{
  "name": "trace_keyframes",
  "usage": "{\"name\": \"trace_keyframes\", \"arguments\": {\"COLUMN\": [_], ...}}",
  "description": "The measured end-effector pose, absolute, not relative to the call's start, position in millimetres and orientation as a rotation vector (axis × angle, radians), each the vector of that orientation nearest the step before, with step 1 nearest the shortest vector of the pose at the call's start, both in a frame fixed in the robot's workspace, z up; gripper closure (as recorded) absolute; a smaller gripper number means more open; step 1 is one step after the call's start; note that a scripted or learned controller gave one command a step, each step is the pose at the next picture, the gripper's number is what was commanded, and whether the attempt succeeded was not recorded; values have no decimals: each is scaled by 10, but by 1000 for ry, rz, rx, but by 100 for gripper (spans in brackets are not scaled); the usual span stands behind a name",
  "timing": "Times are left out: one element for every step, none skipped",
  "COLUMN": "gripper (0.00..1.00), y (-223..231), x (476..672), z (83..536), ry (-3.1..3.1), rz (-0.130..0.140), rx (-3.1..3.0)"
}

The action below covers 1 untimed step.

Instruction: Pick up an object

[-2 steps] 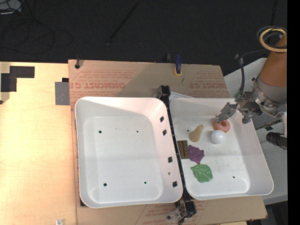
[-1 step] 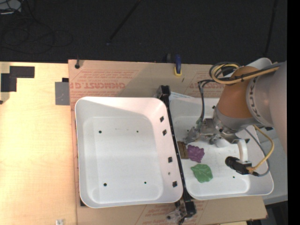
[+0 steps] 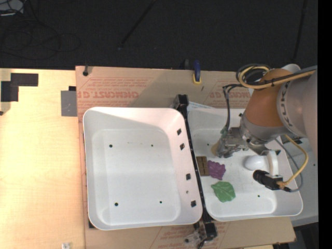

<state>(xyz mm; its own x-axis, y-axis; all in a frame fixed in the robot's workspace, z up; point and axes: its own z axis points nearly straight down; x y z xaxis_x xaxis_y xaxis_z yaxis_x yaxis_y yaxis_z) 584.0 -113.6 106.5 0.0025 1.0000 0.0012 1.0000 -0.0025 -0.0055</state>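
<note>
The surface [image 3: 36, 154] carries two shallow white bins side by side, so that things can be lifted from one and dropped in the other; the left bin [image 3: 98, 201] is bare, the right bin [image 3: 290, 204] holds all the loose objects; the arm [image 3: 275, 108] reaches in from the right and hangs over that bin's middle, presumably to search it; the jaws [image 3: 226, 147] point down near the bin floor, and I cannot tell how far apart they stand or whether they hold anything. Nearer than them lie a purple object [image 3: 216, 169] and, nearer still, a green object [image 3: 223, 191]; a white object [image 3: 254, 163] lies to their right; a brown piece [image 3: 202, 167] sits by the left wall.
</note>
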Motion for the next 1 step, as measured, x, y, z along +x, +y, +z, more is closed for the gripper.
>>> {"name": "trace_keyframes", "arguments": {"gripper": [100], "y": [-456], "x": [5445], "z": [2598], "ry": [-2229], "rz": [-6], "rx": [-2215]}}
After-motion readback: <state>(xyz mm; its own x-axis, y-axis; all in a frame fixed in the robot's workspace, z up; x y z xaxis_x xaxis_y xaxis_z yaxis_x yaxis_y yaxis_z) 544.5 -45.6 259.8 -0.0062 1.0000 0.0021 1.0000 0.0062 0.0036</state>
